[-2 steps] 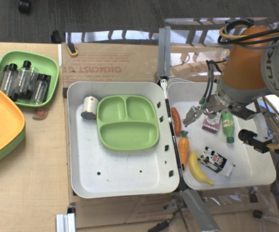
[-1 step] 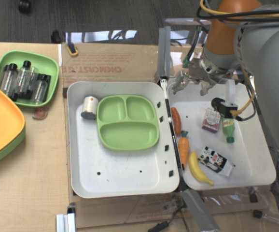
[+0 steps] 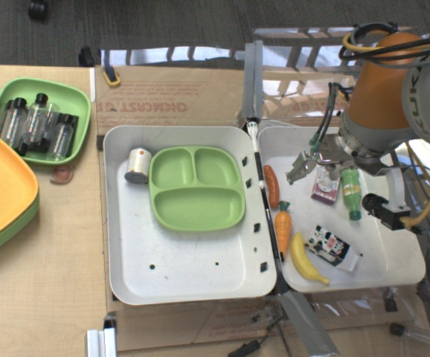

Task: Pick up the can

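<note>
From above the bench, the can (image 3: 137, 164) lies on its side in the upper left corner of the left bin (image 3: 126, 274), just beside the green divided plate (image 3: 197, 186), perhaps touching its left edge. One round end faces the camera, silver-grey, with a paler body behind it.

The arm (image 3: 382, 88) is over at the right of the frame, above the right bin (image 3: 393, 270), and its gripper (image 3: 326, 163) hangs low among the things there: a green bottle (image 3: 351, 192), a small purple packet (image 3: 324, 187), a carrot (image 3: 283, 229), a red sausage-like piece (image 3: 271, 185), a banana (image 3: 305, 259) and a black-and-white box (image 3: 328, 245). The fingers look spread apart with nothing between them. So the gripper is well apart from the can, a whole bin away.

I'd guess the can is light and stiff, with smooth metal that could slip, and lying down it will roll if nudged. The bin wall and the plate crowd it on two sides. The best hold looks to be across the curved middle of the body, fingers closing from the ends of the free gap above and below it in the frame, coming straight down.

Outside the bins at the left sit a green tray of small bottles (image 3: 40, 125) and stacked orange plates (image 3: 3, 192).
</note>
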Available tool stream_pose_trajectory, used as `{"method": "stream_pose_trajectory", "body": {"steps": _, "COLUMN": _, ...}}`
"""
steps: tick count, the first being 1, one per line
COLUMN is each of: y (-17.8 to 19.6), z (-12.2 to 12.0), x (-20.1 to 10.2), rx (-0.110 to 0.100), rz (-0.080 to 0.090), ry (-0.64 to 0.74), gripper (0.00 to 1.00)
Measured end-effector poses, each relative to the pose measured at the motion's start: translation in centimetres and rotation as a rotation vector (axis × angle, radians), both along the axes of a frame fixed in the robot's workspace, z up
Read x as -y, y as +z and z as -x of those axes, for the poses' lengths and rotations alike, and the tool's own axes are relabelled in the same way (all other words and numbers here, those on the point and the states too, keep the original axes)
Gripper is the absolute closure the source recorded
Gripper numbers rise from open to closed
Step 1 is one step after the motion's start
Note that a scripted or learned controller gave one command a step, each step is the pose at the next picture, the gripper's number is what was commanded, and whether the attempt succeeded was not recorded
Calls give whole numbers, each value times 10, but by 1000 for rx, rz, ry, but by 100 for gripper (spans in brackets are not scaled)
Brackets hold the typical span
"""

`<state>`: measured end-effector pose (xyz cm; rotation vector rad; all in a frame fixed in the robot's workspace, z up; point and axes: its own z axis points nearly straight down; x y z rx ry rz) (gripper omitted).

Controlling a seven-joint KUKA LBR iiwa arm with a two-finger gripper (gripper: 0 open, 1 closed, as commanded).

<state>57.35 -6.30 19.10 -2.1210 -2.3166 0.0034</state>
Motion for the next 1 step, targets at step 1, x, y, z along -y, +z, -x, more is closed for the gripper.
{"method": "stream_pose_trajectory", "body": {"steps": 1, "y": 0, "z": -29, "x": -34, "rx": 1, "rz": 1, "ry": 68, "gripper": 0}}
